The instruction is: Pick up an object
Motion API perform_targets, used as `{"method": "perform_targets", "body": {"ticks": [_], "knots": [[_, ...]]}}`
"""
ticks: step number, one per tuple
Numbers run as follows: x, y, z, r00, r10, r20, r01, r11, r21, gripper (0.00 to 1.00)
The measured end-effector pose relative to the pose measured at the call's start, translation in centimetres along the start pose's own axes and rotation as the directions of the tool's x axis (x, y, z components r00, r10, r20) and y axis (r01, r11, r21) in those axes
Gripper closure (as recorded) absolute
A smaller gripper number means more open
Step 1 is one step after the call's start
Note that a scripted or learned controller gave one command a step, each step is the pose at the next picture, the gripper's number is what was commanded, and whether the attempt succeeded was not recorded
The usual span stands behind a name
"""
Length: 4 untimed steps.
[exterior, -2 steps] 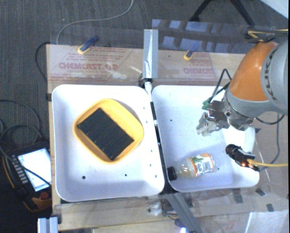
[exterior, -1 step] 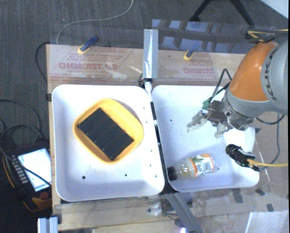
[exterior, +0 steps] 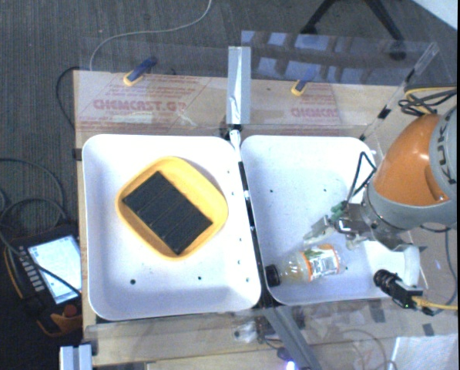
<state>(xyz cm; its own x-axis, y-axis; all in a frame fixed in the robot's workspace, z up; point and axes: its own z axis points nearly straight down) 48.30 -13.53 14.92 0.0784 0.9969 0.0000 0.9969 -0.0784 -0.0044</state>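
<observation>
The end effector [exterior: 339, 223] hovers low in the right bin [exterior: 291, 168], just above the bottle [exterior: 307, 264] lying on its side there; whether it is released or clenched cannot be told.

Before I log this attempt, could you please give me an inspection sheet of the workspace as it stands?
Surface: two white bins side by side, left bin and right bin.
Job's things: bottle lying on its side in the right bin; yellow tray with a dark ridged insert in the left bin.
Clutter: nothing seen.
Grippers: gripper low in the right bin, just above the bottle; grip cannot be told.
Cables: black cable at the arm's wrist.
Surroundings: tablet on the floor, left of the bench.
</observation>
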Motion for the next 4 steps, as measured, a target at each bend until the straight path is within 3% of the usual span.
{"method": "perform_targets", "body": {"ticks": [1,2,3,4], "knots": [[-1.1,0.2,1.5,0.878,-0.478,0.000,0.478,0.878,-0.002,0.00],[-0.6,0.6,5.7,0.937,-0.349,0.010,0.349,0.937,-0.017,0.00],[-5.2,5.2,5.7,0.998,0.065,0.001,-0.065,0.998,-0.020,0.00],[-2.5,0.3,-6.2,0.970,-0.244,0.001,0.244,0.970,-0.003,0.00]]}}
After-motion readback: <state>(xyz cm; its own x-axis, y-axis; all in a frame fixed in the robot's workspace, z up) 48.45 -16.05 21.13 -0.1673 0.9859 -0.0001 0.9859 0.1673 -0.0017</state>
